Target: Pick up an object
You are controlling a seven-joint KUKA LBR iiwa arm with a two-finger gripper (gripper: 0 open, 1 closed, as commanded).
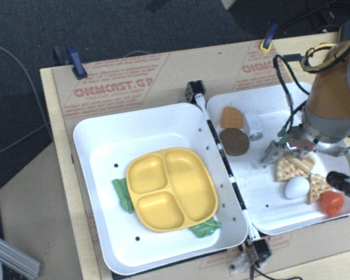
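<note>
One waffle (294, 166) – just beneath claw (287, 150)

The divided plate (171, 189) is yellow, with green leafy pieces (124, 195) at its edges, inside a white bin (92, 156). The other white bin (267, 220) holds a brown disc (234, 141), an orange-tan piece (231, 118), a lattice-patterned tan waffle (293, 166), a white egg (295, 187) and a red tomato (332, 202).

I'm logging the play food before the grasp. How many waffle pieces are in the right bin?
2. One waffle piece lies just below the gripper; the other waffle piece sits between the white egg and the red tomato. The arm may hide more.
</note>
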